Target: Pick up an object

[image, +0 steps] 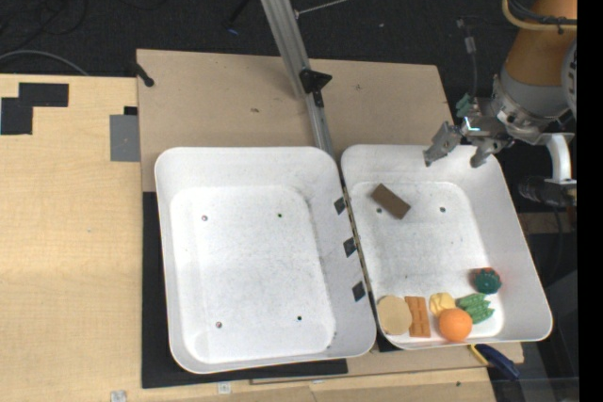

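Nothing is picked up yet: our gripper [461, 144] hangs wide open and empty over the right bin's [528, 282] far edge, and the brown block [390, 201] in that bin lies untouched.

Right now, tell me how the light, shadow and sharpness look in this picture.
Camera view: even overhead light makes both white bins bright while the background stays dark; the brown block casts only a faint shadow; the gripper at the right bin's far rim looks slightly soft, and the toy food is reasonably sharp.
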You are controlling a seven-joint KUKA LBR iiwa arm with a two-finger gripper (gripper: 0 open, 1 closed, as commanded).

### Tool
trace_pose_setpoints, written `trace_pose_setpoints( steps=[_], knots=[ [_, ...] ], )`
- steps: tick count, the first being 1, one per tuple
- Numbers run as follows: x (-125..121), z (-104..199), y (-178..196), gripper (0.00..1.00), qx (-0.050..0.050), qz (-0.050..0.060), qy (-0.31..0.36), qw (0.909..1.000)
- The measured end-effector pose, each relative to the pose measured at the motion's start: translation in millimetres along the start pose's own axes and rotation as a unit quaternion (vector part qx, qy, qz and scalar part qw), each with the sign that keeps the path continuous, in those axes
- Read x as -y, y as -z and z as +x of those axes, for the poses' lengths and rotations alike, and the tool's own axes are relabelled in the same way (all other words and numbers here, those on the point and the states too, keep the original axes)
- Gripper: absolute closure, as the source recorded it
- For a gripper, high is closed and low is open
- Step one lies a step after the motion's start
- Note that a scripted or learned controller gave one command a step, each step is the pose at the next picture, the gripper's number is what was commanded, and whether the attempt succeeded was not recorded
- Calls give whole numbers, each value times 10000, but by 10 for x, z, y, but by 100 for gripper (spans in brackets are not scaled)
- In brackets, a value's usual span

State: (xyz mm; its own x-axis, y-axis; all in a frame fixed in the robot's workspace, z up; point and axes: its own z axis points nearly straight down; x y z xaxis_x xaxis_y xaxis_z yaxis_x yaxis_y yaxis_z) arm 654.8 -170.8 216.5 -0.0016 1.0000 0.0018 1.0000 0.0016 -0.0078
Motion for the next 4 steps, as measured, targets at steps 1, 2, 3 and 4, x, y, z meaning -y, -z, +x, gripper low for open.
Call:
trace_pose_setpoints(
  steps=[1, 2, 3, 4],
  knots=[
    [-10, 3, 33, 0, 9, -22, 16, 10000],
    [31, 47, -605, 0, -1, 4, 8, 10000],
    [-27, 108, -1086, 0, 0, -3, 16, 10000],
    [-50, 108, -1220, 0, 20, -63, 16, 10000]
  ],
)
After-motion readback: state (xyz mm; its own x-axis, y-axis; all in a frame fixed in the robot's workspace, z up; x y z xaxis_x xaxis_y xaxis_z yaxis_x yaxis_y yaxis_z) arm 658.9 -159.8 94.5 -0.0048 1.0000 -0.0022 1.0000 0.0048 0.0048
